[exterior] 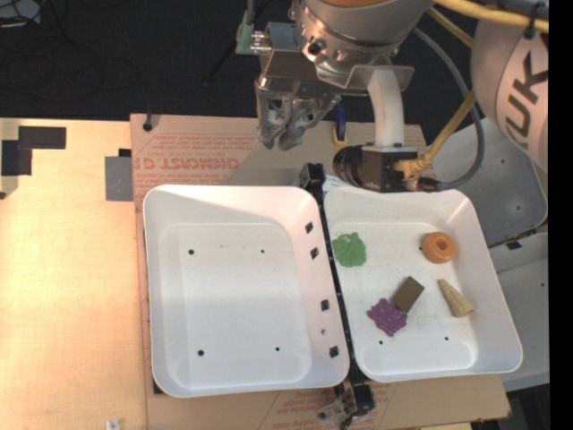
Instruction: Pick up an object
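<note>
The gripper (288, 128) hangs beyond the far edge of the bins, fingers pressed together, holding nothing. In the right bin (488, 330) lie a green lump (349, 250), an orange ring (439, 246), a brown block (408, 293) touching a purple lump (386, 316), and a cone (457, 297). Nothing covers them.

Right bin (501, 330) holds five small things.
Green lump (349, 250): near left wall, upper part, lying flat.
Orange ring (439, 246): upper right, flat, hole facing up.
Brown block (408, 294): mid-bin, tilted, its lower corner touching purple lump.
Purple lump (387, 316): just below-left of block, knobbly.
Tan cone (457, 298): on its side, right of block, apart from it, tip pointing up-left.
</note>
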`<state>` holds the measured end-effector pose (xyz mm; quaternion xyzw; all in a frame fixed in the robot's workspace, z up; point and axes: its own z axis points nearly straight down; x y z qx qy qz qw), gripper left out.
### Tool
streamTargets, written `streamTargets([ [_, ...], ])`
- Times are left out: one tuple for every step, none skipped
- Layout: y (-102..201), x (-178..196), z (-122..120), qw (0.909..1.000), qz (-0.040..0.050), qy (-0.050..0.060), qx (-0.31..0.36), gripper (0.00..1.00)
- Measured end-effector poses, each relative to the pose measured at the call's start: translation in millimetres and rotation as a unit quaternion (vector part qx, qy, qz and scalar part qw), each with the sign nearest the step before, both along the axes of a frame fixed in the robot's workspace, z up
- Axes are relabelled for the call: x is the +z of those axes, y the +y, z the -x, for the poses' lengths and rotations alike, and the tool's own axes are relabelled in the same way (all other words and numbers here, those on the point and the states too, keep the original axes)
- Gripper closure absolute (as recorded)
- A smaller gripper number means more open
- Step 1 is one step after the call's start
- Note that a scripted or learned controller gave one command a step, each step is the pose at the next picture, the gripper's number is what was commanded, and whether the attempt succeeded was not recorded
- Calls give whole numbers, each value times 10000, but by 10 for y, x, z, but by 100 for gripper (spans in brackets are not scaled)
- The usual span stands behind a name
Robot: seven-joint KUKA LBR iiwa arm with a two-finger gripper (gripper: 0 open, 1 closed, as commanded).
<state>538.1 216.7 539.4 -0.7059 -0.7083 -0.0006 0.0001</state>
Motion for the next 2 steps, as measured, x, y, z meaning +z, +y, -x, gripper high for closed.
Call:
streamTargets([
  [274, -26, 18, 10000, 8, 21, -8, 100],
  [-424, -834, 495, 10000, 31, 63, -36, 100],
])
